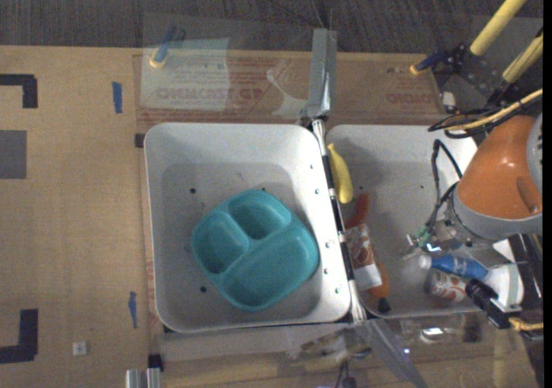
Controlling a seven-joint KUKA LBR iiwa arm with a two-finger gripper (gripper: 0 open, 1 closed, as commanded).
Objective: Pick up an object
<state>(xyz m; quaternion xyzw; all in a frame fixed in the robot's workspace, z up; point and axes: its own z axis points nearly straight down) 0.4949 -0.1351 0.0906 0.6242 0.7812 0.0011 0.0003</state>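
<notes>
Arm (504,179) over right bin (392,162), right side of frame, orange band uppermost. Tool (429,244) low in bin, just beside blue-and-white tube (466,268) and can (446,287) at lower right; tool's state: cannot tell, wrist blocks view.

Other candidates along bin's left wall: banana (341,173), small packet (363,257). Teal divided plate (255,248) sits in left bin (172,205).

Step, by judgement: descent toward grasp near tube. Next move calls for centring on one item, clear of neighbours, then closing and lifting straight up.

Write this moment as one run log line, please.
arm: over right bin | left bin: teal plate | right bin: banana, tube | grasp: unconfirmed
</notes>
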